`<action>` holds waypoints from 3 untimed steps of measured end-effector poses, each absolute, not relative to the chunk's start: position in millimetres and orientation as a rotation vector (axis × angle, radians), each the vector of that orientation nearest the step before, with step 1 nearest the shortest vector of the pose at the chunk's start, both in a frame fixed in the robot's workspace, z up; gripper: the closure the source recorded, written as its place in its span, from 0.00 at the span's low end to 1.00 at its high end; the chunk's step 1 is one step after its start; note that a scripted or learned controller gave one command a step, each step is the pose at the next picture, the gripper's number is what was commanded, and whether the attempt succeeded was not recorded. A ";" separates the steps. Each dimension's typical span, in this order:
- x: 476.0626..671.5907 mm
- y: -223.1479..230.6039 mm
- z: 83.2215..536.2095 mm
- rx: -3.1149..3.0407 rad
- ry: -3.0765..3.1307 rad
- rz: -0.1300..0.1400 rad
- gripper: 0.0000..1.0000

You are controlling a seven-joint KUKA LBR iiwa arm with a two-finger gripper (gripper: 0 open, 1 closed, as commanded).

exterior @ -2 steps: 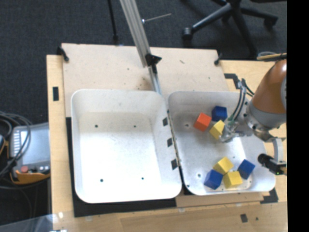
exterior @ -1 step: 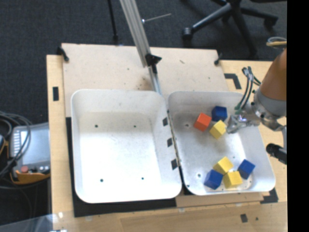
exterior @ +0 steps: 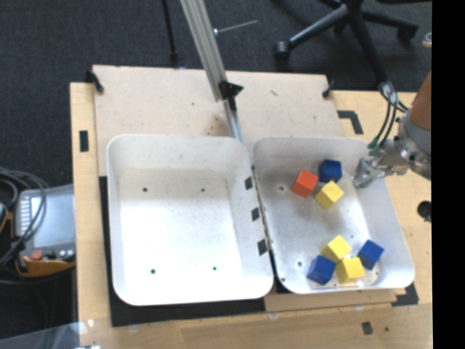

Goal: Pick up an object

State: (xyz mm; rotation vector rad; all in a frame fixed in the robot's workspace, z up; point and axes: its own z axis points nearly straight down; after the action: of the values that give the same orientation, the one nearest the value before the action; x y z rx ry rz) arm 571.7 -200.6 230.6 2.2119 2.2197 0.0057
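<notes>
Grey gripper (exterior: 365,174) hovers at the right bin's (exterior: 389,217) three o'clock edge, finger state unclear, gripping nothing visible. Orange cube (exterior: 305,183) lies just beside blue cube (exterior: 330,170) and yellow cube (exterior: 330,194), toward nine o'clock.

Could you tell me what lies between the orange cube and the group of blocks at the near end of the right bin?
In the camera view, a yellow cube sits just beside the orange cube; beyond it, bare white bin floor stretches to the group.
</notes>
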 end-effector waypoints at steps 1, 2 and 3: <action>586.7 -160.1 230.0 2.213 2.226 0.003 1.00; 608.5 -104.5 235.5 2.212 2.229 0.005 1.00; 622.7 -57.1 245.2 2.212 2.228 0.005 1.00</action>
State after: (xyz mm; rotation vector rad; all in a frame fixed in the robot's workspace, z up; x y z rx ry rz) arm 622.7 -57.1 245.2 2.2125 2.2282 0.0048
